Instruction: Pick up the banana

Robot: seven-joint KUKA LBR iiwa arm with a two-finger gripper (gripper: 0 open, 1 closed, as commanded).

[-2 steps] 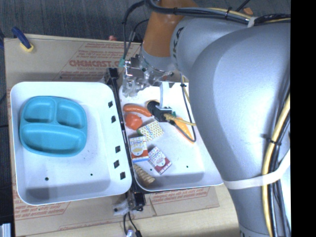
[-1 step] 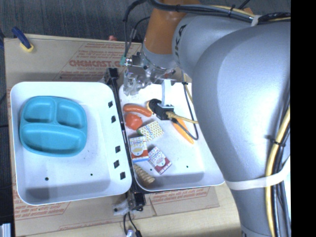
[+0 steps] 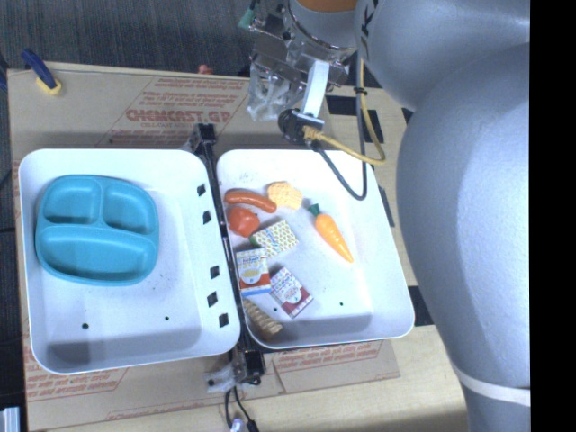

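I cannot tell which piece is the banana among the toy food in the right bin (image 3: 382, 282), near a carrot (image 3: 331, 233), a sausage (image 3: 250, 201) and small cartons (image 3: 274, 238), while my tool (image 3: 268, 102) hangs above the bench (image 3: 423, 367) just past that bin's far rim, released or clenched I cannot tell

The grey arm (image 3: 459, 178) enters from 3 o'clock; its gripper (image 3: 270, 93) hangs toward 12 o'clock, wrist bent downward.
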